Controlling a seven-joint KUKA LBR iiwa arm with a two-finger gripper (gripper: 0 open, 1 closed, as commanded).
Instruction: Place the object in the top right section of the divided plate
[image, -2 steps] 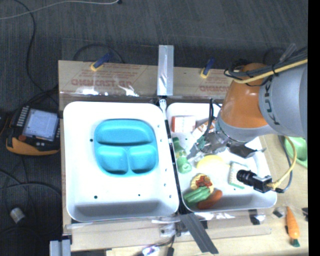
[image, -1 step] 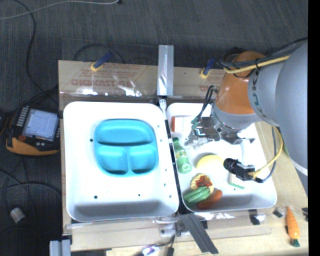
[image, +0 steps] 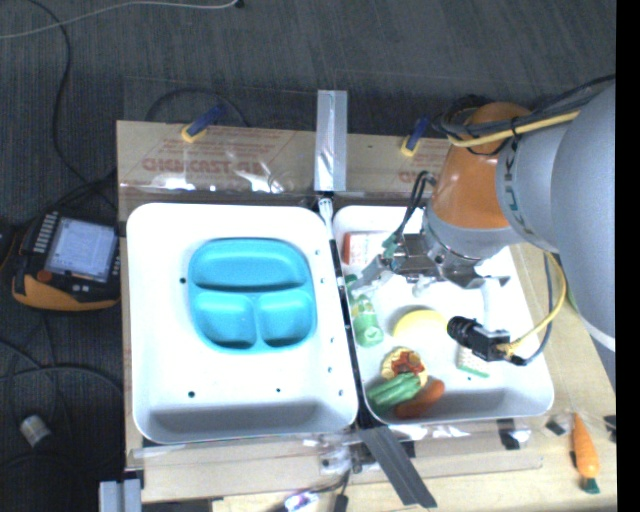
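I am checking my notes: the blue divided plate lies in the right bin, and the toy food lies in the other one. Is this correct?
Not quite. The camera view shows the blue divided plate in the left bin; the toy food lies in the other one, the right bin.

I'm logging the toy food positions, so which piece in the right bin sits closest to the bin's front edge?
The red and green piece, at the front left of the right bin; the yellow piece and green piece lie further back.

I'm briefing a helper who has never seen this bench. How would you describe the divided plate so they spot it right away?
Start with the two white bins side by side and take the left bin, away from the arm. The divided plate lies flat near its middle: a bright blue rounded tray with one wide section and two smaller ones. The toy foods all sit in the other bin, so it is the sole blue item.
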